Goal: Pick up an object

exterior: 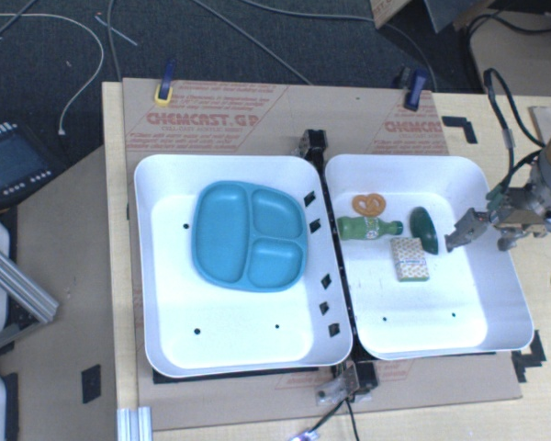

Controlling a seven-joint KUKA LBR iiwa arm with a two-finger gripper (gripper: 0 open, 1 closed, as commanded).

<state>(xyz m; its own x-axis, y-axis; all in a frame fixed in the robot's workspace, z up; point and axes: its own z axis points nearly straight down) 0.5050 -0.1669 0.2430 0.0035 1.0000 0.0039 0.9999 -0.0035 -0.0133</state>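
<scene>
My tool [461, 237] hangs over the right bin [496, 324], by its right wall; whether it is open I cannot tell, and I see nothing in it. The nearest thing, a dark green piece [424, 229], lies just left of it, long axis running far to near.

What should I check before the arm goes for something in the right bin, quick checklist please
1. Gripper over the right bin: ok, near its right side.
2. Fingers open: cannot tell.
3. Gripper holding nothing yet: cannot tell.
4. Targets reachable: ok; dark green object, green bottle, pretzel and patterned box lie clustered in that bin.
5. Spacing for a clean grasp: not ok; the items sit crowded together.
6. Blue divided plate out of the way: ok, in the left bin.
</scene>
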